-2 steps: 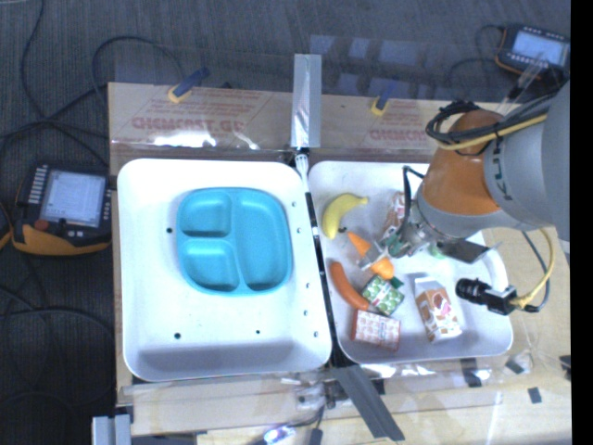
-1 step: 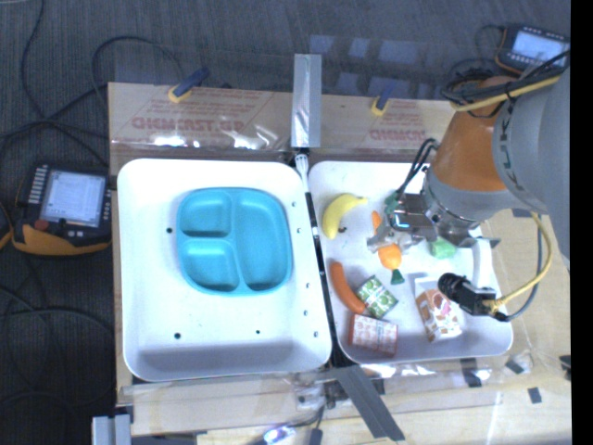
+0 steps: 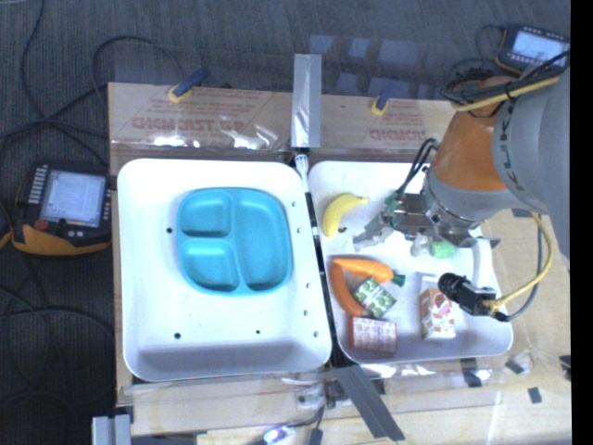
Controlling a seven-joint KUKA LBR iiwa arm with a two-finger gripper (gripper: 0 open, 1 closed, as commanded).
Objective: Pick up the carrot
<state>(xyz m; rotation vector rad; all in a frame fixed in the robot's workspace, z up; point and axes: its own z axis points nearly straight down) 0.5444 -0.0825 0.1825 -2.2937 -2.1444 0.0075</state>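
We see the open, empty pincer hovering in the right white bin; the long orange carrot lies at its seven o'clock. We judge descent comes next.

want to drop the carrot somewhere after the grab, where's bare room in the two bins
Left bin: bare white floor all round the blue tray, widest along the near edge. Right bin is crowded: banana, carrot, green packet, red box and carton fill it, with the end effector over its middle.
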